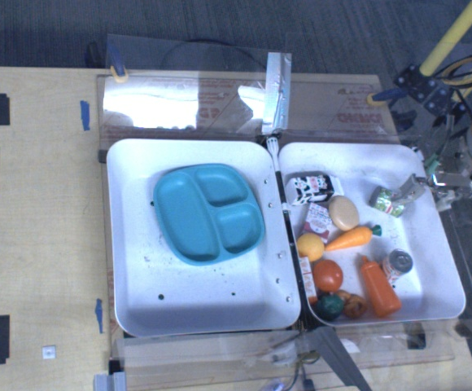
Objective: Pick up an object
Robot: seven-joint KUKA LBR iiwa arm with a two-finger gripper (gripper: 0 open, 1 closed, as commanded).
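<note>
Tool (404,192) at right bin (443,243) far edge, touching crumpled green wrapper (387,201); finger state unclear. Nothing lifted, pick pending. Carrot (351,237) untouched.

red print runs across the clear panel (220,100) behind the bins – too blurred to read. a small carton (311,188) bears a black-and-white pattern, no legible words.

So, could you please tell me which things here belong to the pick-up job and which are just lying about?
Job:
gripper
right bin
toy carrot
tomato
orange bottle
egg
lemon
crumpled green can

Lying about:
left bin
blue divided plate
</note>
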